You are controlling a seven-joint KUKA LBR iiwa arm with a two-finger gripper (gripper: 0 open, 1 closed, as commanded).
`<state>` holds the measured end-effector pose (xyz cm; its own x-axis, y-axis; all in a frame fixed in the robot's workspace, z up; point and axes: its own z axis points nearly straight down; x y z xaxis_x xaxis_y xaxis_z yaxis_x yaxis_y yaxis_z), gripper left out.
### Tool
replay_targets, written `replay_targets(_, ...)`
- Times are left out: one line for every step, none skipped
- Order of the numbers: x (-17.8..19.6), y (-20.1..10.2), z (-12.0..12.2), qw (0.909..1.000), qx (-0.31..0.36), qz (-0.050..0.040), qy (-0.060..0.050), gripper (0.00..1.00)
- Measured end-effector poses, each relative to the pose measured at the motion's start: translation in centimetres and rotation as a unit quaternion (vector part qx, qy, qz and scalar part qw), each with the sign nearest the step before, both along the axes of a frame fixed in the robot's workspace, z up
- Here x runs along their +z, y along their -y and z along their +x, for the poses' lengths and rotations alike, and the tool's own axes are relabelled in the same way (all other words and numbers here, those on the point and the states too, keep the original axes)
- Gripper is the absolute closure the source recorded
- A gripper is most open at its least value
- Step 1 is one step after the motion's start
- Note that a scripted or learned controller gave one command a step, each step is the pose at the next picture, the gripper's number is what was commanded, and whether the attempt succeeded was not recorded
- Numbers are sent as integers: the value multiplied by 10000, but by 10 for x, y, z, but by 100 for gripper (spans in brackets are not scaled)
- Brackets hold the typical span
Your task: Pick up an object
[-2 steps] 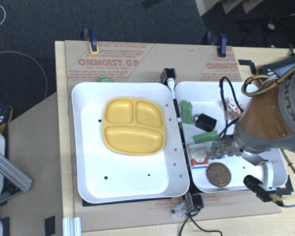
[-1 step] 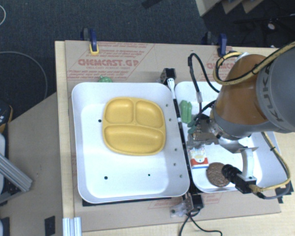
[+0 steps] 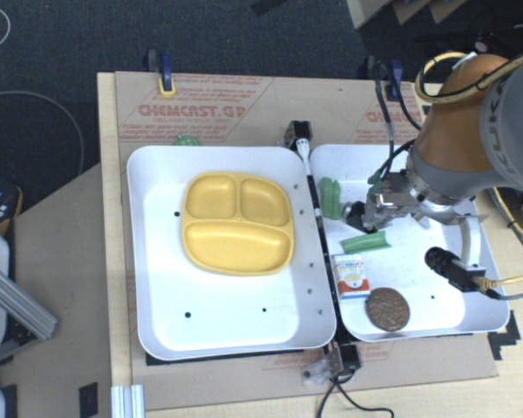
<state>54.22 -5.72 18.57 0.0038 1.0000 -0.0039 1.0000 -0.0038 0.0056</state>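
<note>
Looking down at a slant on the bench (image 3: 244,103), finds two shallow white bins side by side. Keeps, in the left bin (image 3: 157,259), a yellow divided plate (image 3: 238,223), lying flat toward the far half with its three compartments facing up. Brings the grey, orange-banded arm (image 3: 458,138) in from the right and sets the gripper (image 3: 379,207) low over the far half of the right bin (image 3: 436,320) (spread or pressed together: cannot tell from this angle). Puts every candidate for picking in that right bin: a green rounded piece (image 3: 331,197) against the left wall, left of the gripper; a flat green strip (image 3: 366,242), tilted, just nearer the camera than the gripper; a small white and red carton (image 3: 352,277) beside the left wall, just nearer again; a brown round disc (image 3: 388,309) touching or almost touching the carton, close to the near rim.
</note>
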Motion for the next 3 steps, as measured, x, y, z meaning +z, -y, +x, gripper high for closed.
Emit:
replay_targets(120,-55,-55,10000,57,36,31,100)
replay_targets(180,-82,-62,10000,44,26,13,100)
replay_targets(257,-172,-61,10000,80,44,28,100)
